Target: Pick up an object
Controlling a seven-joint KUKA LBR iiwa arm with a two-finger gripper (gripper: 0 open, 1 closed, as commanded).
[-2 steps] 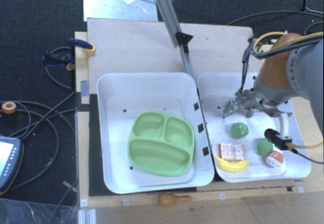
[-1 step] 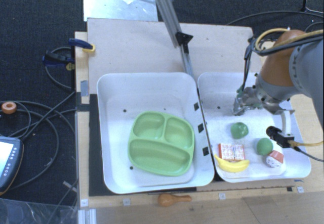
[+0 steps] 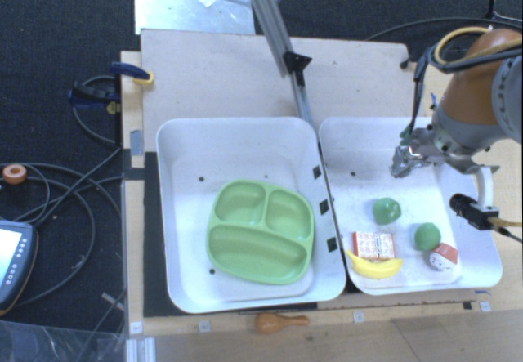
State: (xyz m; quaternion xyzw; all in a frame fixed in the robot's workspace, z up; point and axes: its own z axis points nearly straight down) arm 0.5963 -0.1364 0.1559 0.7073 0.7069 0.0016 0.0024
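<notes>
Where gripper (image 3: 402,164) hovers — green ball (image 3: 386,210) below

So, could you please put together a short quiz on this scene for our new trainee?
1. True or false: the green tray lies in the left bin.
2. Which thing touches the banana in the right bin? A) a green ball B) the red and white box C) the tray
3. Fill in: the gripper hangs over the ___ bin.

Key: 1. True. 2. B, the red and white box sits against the banana; the two green balls lie apart from it. 3. Right.
</notes>
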